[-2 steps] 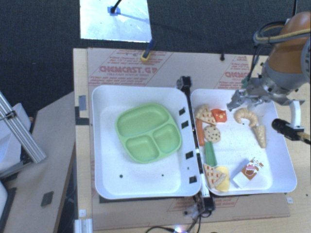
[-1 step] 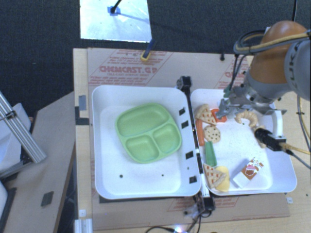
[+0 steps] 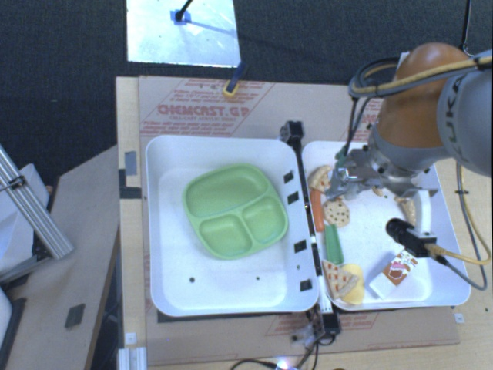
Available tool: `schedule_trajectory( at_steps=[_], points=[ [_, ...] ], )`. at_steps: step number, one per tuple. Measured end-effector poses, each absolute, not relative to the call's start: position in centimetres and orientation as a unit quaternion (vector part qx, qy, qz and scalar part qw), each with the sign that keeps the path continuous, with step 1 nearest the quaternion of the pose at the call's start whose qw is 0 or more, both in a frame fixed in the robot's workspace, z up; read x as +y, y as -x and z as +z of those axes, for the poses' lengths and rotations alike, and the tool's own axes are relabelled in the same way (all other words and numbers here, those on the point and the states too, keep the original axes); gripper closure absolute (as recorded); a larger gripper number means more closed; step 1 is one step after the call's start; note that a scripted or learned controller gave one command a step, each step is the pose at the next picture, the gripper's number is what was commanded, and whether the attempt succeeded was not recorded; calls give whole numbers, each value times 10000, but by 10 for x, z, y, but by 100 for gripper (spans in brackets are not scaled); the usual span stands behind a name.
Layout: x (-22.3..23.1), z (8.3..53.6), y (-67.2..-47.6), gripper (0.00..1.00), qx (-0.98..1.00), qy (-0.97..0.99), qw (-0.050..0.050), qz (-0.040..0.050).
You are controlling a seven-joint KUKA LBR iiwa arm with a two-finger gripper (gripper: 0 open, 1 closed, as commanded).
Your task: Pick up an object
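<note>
Hovering: end effector (image 3: 341,180) sits low over the upper left corner of the right bin (image 3: 363,239), arm reaching in from the right.
End effector state: cannot tell whether wide or narrow; the wrist body hides the working end from this slant. Nothing seen held.
Nearest objects: tan bread piece (image 3: 319,178) just beside it on the left; round cookie (image 3: 337,213) just below it.
Other objects, right bin: orange stick (image 3: 316,209) along the left wall, green stick (image 3: 333,244) below the cookie, pizza slice (image 3: 332,270) and yellow piece (image 3: 353,283) touching at the bottom, small packet (image 3: 397,268) well apart to the right.
Left bin (image 3: 166,206): one green divided plate (image 3: 235,210).
Step in hand (judgement): lining up and descending on a pick; no lift begun.
Doing it well: choose the cookie or the bread piece, not both. Centre over one, since the orange stick and the bin wall crowd that side. The cookie lies flat, so go low and close across its width. Lift straight up, slowly.
Risk: clipping the wall, or nudging a neighbour instead of gripping.
</note>
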State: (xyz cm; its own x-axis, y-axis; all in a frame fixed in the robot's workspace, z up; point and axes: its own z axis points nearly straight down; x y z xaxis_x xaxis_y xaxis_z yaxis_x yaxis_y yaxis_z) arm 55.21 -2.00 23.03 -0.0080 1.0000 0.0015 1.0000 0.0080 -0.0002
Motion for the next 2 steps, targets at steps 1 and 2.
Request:
schedule_trajectory(
  at_steps=[1,2],
  points=[
    [26,216,-525,100,-7102,7040,17,3],
    [65,219,-509,100,-7101,7041,11,-2]
  ],
)
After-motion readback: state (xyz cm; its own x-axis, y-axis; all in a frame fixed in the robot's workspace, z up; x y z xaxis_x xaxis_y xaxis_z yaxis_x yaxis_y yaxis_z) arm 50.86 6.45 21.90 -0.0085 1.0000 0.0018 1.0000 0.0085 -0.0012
